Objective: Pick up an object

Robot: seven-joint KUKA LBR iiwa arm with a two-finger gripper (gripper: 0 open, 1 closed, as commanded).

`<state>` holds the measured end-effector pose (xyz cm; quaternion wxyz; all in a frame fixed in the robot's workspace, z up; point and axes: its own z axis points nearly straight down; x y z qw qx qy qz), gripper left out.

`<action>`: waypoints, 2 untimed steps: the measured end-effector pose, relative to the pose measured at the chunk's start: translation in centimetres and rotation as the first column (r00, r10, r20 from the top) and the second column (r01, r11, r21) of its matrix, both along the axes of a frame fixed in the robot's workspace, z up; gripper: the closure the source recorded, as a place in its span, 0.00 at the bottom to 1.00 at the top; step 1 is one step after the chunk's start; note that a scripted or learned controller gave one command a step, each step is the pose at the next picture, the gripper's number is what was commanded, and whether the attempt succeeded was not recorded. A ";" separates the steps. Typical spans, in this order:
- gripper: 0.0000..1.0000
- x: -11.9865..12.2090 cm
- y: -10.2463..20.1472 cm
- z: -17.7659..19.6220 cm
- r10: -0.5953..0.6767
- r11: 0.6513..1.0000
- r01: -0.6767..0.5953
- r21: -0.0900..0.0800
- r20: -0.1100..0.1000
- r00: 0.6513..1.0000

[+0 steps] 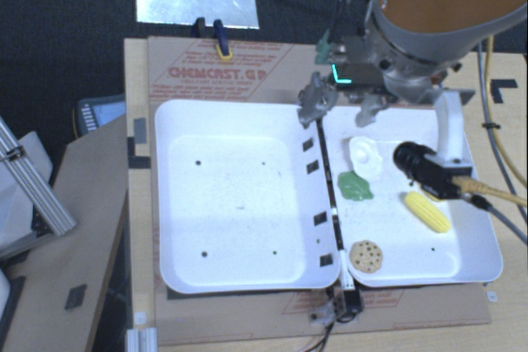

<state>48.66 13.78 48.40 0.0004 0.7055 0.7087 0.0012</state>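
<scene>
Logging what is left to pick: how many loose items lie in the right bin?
4: a white piece near the bin's far end, a green piece just below it, a yellow corn cob to their right, a cookie nearest the camera. The arm may hide more.

Two bins (227, 202), four small objects (360, 185)

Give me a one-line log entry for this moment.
gripper: open, above bins' far divider, holding nothing | right bin: fried egg toy, green leaf, corn cob, cookie | pick: not yet
</scene>
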 end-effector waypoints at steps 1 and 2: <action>1.00 0.1 0.0 1.1 0.006 1.000 -0.006 0.001 0.003 1.000; 0.00 0.1 0.0 1.1 0.006 1.000 -0.006 0.001 0.002 1.000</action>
